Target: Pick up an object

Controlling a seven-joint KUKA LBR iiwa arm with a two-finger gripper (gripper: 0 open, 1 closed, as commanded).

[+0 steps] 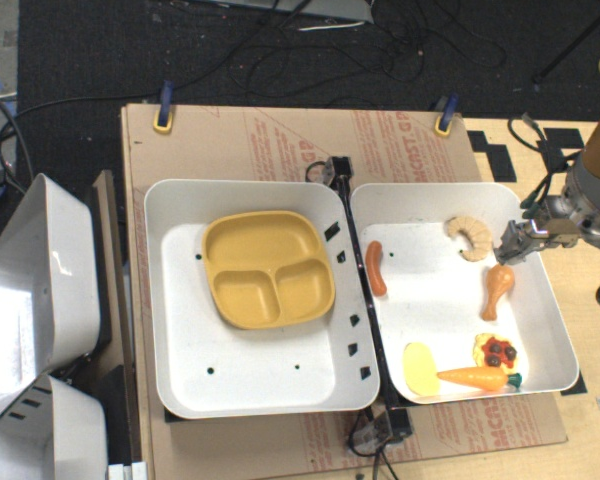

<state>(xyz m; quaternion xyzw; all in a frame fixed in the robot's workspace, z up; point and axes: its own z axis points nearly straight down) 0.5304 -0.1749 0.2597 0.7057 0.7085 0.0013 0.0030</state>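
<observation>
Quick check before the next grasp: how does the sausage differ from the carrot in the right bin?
The sausage is plain reddish-orange and rounded at both ends; the carrot is brighter orange, tapers to a point and has a green tip. The sausage lies roughly along the bin's left wall, by the divider; the carrot lies crosswise near the front edge. The sausage lies apart; the carrot touches a yellow piece. Both are elongated toy foods lying flat in the right bin.

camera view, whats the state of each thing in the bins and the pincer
yellow three-compartment plastic plate: upright, in left bin
orange toy hot dog: flat, right bin
beige curved toy croissant: flat
tan toy chicken drumstick: flat, below pincer
orange toy carrot: on its side, front edge
</observation>
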